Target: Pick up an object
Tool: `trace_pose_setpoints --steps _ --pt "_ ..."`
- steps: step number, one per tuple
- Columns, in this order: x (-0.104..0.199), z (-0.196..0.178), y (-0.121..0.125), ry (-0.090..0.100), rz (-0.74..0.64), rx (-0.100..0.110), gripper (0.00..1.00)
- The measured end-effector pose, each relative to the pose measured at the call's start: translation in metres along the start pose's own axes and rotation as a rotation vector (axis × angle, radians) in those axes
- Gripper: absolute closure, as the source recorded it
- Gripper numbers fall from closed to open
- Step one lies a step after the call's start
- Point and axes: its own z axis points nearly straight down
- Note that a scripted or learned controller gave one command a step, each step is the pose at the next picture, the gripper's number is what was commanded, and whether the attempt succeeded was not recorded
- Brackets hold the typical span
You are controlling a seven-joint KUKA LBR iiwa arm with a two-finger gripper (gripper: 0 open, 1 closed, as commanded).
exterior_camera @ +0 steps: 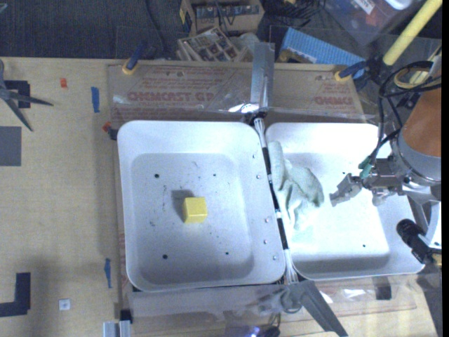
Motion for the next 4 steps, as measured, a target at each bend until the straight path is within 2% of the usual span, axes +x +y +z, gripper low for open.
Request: trace_pose_setpoints --steps 1,2,3,4 --pt "-0.026 -0.041 -0.006 -0.002 -0.124 -0.005 0.0" --pt "-0.111 0.008 -0.008 -0.001 -0.108 -0.002 0.0" --pt "-0.124 0.025 -0.008 0.0 0.073 -0.001 0.0" --pt "-0.124 0.025 -0.008 0.0 0.073 -0.001 0.0"
